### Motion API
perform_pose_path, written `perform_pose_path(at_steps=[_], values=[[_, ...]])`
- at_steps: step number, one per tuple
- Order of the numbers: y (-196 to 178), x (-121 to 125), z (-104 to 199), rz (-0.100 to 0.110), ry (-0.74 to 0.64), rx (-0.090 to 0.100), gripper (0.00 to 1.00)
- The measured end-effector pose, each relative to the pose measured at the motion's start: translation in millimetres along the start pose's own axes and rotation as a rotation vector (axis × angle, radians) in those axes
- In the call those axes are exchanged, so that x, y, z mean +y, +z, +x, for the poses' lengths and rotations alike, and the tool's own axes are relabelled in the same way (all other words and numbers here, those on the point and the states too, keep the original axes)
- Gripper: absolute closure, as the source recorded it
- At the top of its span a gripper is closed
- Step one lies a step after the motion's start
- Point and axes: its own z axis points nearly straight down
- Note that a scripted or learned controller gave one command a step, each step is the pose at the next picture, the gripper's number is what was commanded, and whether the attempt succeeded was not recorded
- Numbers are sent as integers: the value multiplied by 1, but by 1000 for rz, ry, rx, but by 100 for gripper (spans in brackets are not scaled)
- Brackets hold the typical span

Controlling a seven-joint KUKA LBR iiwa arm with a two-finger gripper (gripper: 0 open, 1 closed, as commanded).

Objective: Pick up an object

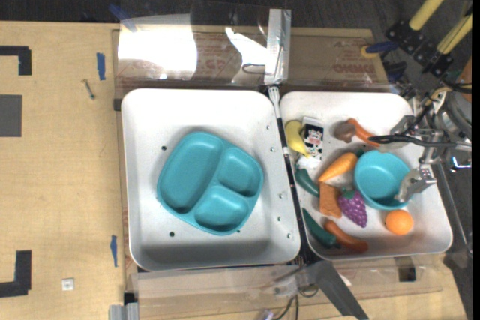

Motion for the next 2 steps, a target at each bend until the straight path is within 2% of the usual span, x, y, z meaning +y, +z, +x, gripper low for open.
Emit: perform_pose_path(at_steps=[1,2], values=[[88,5,-36,-4,-71,9,0],[186,13,-76,1,-136,-7,0]])
